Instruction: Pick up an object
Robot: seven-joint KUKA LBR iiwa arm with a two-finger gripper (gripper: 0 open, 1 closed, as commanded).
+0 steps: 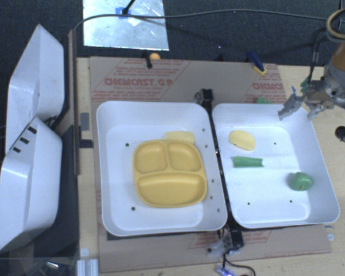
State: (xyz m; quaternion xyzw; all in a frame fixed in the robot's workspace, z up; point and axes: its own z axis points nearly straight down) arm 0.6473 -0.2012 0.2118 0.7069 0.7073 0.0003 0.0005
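Well to the gripper's left and below sits the yellow divided plate (169, 180); nearer lie a yellow piece (242, 140), a green strip (247, 162) and a green ball (301, 181). Our gripper (302, 107) hangs wide and empty over the right bin (319, 154) – the approach step – and must descend next.

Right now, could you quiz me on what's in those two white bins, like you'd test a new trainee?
1. True or false: the yellow divided tray lies in the left bin.
2. How many loose items lie in the right bin?
3. Which sits nearest the gripper: A) green round object, B) pale yellow piece, C) green pod?

Key: 1 true; 2 three; 3 B.
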